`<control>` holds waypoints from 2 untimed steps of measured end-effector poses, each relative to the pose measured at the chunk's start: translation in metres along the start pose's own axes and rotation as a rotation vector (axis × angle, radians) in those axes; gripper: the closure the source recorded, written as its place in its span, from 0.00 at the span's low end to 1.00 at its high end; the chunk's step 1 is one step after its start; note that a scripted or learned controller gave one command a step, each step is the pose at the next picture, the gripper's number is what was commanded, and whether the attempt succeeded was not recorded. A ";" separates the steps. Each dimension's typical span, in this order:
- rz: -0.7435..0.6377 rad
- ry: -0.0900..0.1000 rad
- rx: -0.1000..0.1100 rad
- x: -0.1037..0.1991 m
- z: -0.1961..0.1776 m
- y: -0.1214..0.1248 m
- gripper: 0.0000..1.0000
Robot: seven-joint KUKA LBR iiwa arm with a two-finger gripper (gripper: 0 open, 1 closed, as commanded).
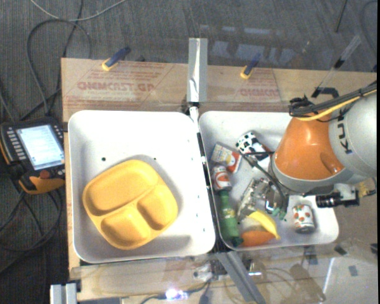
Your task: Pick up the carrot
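The arm (316,154) reached in from the right over the right bin (329,233); its orange band sat above the wrist, and the gripper (261,198) hung low among the clutter in the middle of that bin; whether its fingers stood apart or together could not be told, as the metal parts merged with the items beneath them; nothing was visibly clamped between them; the carrot (258,238) lay at the front edge of the right bin, just below the gripper, touching a yellow banana-like piece (265,221) that partly overlapped its top; a green bottle (228,217) lay just to the carrot's left along the bin's left wall; a white cup with red spots (302,215) stood to the right; a red-and-white can (221,178) lay further back; the left bin (88,128) held a yellow divided plate (130,202); a handheld control pendant (30,147) rested left of the bench
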State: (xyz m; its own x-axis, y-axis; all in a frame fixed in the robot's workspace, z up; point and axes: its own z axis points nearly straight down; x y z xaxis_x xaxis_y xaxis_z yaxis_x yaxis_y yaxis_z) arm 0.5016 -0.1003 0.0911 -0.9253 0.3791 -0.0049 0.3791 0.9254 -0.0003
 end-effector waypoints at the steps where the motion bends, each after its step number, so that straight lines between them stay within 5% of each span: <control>1: -0.251 0.000 0.003 -0.026 0.000 0.015 1.00; 2: -0.340 0.005 -0.001 -0.014 -0.145 -0.024 1.00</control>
State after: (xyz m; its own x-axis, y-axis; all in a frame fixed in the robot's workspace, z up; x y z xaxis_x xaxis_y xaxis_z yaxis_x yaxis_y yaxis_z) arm 0.5050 -0.1273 0.2362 -0.9988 0.0493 0.0002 0.0493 0.9988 -0.0006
